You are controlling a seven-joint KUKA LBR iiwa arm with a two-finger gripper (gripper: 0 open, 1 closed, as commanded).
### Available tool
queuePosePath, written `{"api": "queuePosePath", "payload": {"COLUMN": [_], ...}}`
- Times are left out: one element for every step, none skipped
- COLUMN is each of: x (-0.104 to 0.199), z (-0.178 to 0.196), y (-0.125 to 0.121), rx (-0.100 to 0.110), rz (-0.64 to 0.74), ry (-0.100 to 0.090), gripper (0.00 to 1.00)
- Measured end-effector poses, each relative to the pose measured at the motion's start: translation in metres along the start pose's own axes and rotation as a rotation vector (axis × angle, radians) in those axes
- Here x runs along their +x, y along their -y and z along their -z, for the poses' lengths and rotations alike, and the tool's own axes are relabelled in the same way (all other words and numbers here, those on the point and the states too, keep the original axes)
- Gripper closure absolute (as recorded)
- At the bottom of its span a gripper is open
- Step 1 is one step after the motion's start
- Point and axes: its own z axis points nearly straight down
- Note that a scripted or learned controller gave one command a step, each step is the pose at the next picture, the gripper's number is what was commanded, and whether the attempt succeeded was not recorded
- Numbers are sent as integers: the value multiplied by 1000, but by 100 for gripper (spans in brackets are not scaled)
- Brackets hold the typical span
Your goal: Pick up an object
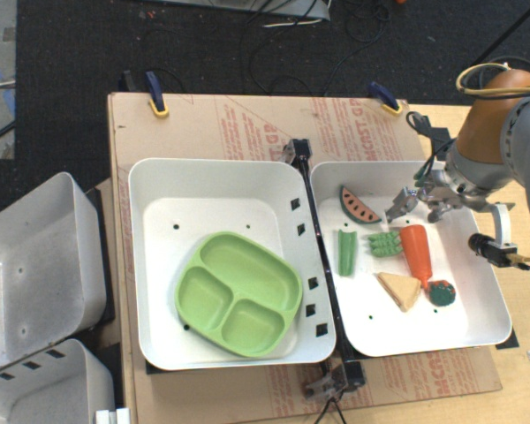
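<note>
Nearest the camera in the right bin [490,325] sits a dark green round piece [441,293], right beside the near tip of the carrot. Just left of it, a tan wedge [401,288] lies flat on the white floor. Over in the left bin [141,237], a light green divided plate [238,293] takes up the near half, tilted a little, nothing on it.

Moving farther in, the orange carrot [416,250] lies lengthwise, near to far, with its far end pointing up toward the gripper. To its left, touching or almost touching, a small bright green leafy piece [384,244], and left again a green stick [346,252] lying parallel to the bin divider.

Farther still, a watermelon slice [359,206] rests by the far left of the right bin.

And there's the gripper [424,203], low over the far part of the right bin, just beyond the carrot's far end. Its fingers look spread apart, and nothing sits between them. The carrot lies just near of the jaws, not inside them; the watermelon slice is off to their left.
</note>
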Motion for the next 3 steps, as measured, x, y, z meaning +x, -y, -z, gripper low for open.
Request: {"api": "queuePosePath", "payload": {"x": [0, -1, 1], "z": [12, 76, 120], "y": [-1, -5, -4], "rx": [-4, -9, -8], "rz": [2, -1, 0], "ry": [2, 3, 2], "gripper": [100, 100, 100]}}
